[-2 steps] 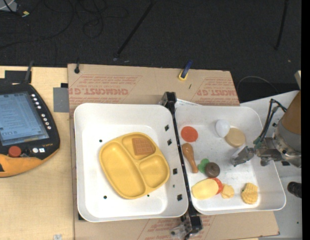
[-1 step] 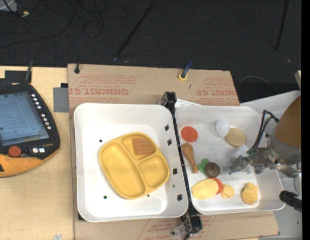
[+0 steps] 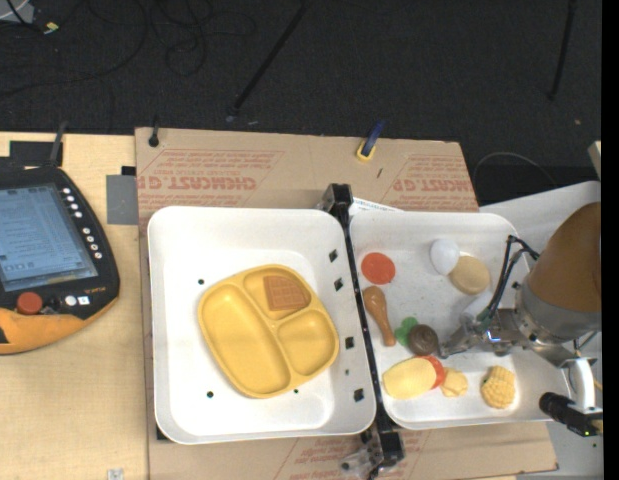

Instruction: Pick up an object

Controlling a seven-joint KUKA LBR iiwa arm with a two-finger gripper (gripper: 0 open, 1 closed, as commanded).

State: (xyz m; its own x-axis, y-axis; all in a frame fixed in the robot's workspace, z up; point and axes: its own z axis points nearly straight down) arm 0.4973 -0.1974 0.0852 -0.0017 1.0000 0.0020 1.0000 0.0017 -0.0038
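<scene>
At the far left of the bench lies a teach pendant point(image 3: 44, 268), its lit screen facing up and an orange grip along its lower edge. Next comes the left bin point(image 3: 179, 368), which bears a yellow divided plate point(image 3: 264, 333); a brown waffle-like square point(image 3: 284, 293) rests in the plate's upper compartment. A black clamp strip point(image 3: 351, 298) runs down the seam where the two bins meet, over a sheet of printed cardboard point(image 3: 249, 173).

The right bin point(image 3: 409, 233) holds the small toy foods. Nearest the seam are a red disc point(image 3: 378, 267) and, just below it, a brown drumstick point(image 3: 380, 315) lying at a slant. A green piece point(image 3: 406, 326) touches a dark brown round piece point(image 3: 422, 340). Below them lies a pale yellow piece with a red end point(image 3: 414, 377), with a small yellow lump point(image 3: 454, 385) just beside it. Toward the upper part sit a white egg point(image 3: 444, 256) and a tan rounded piece point(image 3: 469, 274), touching each other. A yellow corn cob point(image 3: 498, 387) lies near the lower right corner.

The gripper point(image 3: 467, 336) reaches in from the right, low over the bin, just beside the dark brown piece and above the yellow lump. Whether its fingers are apart or together cannot be told. The arm point(image 3: 569, 268) covers the bin's right wall.
</scene>
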